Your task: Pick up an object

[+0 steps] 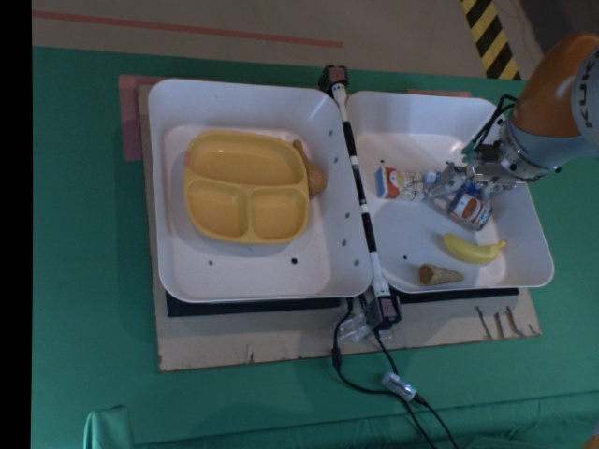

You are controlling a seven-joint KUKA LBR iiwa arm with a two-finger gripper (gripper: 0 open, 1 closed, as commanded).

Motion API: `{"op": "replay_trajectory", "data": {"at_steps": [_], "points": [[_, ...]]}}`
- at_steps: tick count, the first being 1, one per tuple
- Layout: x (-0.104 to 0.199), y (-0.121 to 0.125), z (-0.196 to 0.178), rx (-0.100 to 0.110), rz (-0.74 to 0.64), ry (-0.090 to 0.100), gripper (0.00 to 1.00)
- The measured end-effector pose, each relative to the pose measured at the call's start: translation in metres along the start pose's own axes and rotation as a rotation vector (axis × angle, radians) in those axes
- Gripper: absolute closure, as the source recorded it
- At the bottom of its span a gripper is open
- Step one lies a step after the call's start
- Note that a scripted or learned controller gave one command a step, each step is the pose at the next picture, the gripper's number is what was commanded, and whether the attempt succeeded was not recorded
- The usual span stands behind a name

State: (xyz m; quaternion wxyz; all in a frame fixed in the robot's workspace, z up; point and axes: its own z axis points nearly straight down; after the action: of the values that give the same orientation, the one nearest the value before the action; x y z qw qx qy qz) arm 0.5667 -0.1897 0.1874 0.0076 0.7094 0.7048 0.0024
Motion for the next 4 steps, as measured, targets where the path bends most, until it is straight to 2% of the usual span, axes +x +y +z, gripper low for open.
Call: {"op": "replay_trajectory", "data": {"at_steps": [1,2,3,4], "points": [[-0.005,0.003,-0.017,-0.018,0.008,-0.011,1.0],[-0.005,0.003,-0.017,-0.017,0.008,-0.01,0.0],[-0.001,-0.018,-0.001,-0.005,-0.001,-0.004,0.0],[-0.001,-0.018,-0.001,-0.006,0.0,-0.003,0.0]]}}
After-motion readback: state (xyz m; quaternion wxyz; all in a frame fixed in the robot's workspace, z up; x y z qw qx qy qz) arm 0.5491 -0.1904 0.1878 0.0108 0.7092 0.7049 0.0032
